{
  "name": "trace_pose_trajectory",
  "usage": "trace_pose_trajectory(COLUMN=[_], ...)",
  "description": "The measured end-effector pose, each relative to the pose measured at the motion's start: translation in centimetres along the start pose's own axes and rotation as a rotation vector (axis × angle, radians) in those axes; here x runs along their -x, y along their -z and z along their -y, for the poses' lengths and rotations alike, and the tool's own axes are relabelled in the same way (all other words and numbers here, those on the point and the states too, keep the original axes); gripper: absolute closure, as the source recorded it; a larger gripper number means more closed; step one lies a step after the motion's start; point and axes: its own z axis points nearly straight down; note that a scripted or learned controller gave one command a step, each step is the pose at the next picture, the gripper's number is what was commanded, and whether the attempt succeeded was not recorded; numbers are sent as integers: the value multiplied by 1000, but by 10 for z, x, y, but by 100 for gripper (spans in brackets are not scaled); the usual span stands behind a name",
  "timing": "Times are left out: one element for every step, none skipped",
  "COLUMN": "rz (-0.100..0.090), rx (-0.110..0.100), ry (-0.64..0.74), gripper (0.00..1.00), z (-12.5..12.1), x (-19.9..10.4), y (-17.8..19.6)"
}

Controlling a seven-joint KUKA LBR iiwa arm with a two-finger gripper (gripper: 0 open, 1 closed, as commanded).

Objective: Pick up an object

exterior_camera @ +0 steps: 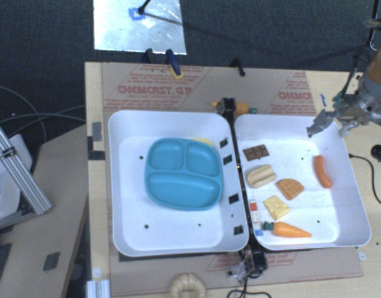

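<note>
My tool (332, 124) hangs over the right white bin's (348, 228) far corner, fingers apart, gripping nothing; the orange sausage (322, 171) lies just below.

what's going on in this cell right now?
The arm's gripper hangs open over the far right corner of the right bin, holding nothing. Toy food lies untouched below: a chocolate bar, bread roll, waffle, cheese wedge, carrot and sausage. The left bin holds a blue divided plate. No pick made yet.
</note>
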Motion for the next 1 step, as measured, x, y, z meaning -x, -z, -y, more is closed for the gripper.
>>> trace_pose_trajectory(rz=[0], rx=[-1], ry=[0], gripper=[0], z=[1], x=[-7], y=[-62])
